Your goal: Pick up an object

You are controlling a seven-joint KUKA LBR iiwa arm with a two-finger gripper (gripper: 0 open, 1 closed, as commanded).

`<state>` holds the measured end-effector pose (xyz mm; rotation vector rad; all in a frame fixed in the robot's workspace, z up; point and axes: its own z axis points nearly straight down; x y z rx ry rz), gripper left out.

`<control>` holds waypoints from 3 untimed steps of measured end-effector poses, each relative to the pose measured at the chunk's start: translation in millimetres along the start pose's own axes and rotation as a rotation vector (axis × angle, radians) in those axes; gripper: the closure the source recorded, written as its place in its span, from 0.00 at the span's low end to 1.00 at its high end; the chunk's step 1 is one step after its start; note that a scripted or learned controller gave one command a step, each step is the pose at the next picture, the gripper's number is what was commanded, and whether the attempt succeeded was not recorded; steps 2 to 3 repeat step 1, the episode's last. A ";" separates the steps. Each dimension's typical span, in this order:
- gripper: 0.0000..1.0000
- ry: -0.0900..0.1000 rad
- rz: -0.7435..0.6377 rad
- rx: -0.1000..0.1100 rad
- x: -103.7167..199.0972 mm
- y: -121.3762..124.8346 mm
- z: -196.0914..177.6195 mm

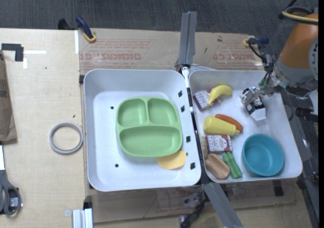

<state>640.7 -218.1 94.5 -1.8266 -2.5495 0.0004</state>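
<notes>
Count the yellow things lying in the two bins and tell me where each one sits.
3. A banana near the right bin's back, a bottle at that bin's middle left, and a flat disc in the left bin against the green plate's front corner.

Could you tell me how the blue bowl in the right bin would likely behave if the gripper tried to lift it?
The blue bowl looks rigid, probably light plastic. Its smooth, rounded wall may slip, so its rim seems the better hold. Sitting upright on a broad base, it seems unlikely to tip.
</notes>
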 end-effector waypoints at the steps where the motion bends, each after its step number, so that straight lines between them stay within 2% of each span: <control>1: 1.00 -0.006 0.085 -0.004 24.1 -17.8 -118.8; 3: 1.00 -0.006 0.085 -0.004 24.1 -17.8 -118.8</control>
